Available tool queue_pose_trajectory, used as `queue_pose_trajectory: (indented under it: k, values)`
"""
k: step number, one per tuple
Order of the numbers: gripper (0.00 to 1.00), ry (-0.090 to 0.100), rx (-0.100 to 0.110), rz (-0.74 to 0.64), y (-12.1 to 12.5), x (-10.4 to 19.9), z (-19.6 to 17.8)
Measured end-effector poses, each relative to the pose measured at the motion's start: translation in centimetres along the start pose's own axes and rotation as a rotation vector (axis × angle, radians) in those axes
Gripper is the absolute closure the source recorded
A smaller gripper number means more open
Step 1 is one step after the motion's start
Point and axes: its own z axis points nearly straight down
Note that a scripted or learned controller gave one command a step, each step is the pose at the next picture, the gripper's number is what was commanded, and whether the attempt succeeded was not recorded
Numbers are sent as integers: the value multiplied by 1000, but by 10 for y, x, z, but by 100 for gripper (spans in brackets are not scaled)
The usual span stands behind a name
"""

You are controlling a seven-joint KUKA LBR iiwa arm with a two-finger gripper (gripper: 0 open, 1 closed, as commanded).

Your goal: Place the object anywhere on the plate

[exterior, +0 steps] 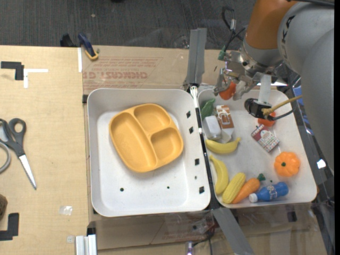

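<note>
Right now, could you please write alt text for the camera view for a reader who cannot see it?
A gripper holds a small red-orange object above the right bin of toy foods; the yellow divided plate lies in the left bin.

A yellow three-compartment plate (146, 137) lies flat and tilted in the left bin. A small orange-red object (227, 91), perhaps a toy fruit, sits between the fingers of the hand (229, 85) above the right bin's far-left corner.
</note>
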Motion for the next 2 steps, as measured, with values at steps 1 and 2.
queue_pose_trajectory:
  k: [1, 2]
  values:
    - [0, 0, 0, 1, 0, 0, 0]
    - [100, -2, 1, -2, 0, 0, -9]
